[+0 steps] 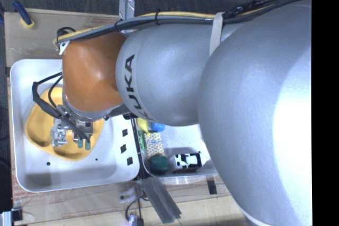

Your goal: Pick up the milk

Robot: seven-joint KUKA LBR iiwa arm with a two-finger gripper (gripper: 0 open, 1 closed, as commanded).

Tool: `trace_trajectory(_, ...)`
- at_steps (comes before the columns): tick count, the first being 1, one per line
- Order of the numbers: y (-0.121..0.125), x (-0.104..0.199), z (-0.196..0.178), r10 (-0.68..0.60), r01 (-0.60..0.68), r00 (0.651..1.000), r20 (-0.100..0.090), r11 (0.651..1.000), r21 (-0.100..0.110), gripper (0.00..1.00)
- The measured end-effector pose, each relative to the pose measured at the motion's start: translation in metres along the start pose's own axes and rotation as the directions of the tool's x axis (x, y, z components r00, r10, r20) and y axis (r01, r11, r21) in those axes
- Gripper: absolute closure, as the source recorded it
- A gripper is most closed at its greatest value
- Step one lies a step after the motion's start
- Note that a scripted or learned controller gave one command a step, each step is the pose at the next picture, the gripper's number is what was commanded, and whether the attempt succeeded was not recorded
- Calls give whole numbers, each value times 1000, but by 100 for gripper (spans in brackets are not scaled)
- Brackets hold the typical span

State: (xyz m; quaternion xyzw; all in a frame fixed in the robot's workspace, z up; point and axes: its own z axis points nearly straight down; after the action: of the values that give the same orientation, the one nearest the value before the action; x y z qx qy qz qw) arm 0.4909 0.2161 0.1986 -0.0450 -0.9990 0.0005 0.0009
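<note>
Gripper (71,137) low in the left bin (32,177), over a yellow object (39,132); how far its fingers part cannot be told; "KUKA" reads on the grey arm (175,82); the cow-patterned milk (186,161) lies at the right bin's (180,180) near edge, beside a green object (158,164).

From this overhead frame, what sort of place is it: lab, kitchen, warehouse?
Likely a robotics lab grasping bench: a KUKA arm reaches over two shallow white bins on a wooden bench, with loose cables running along its edge.
</note>
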Motion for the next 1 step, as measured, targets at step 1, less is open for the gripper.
trace_trajectory(1,2,0,-9,-7,7,1000,-3,1000,1,100)
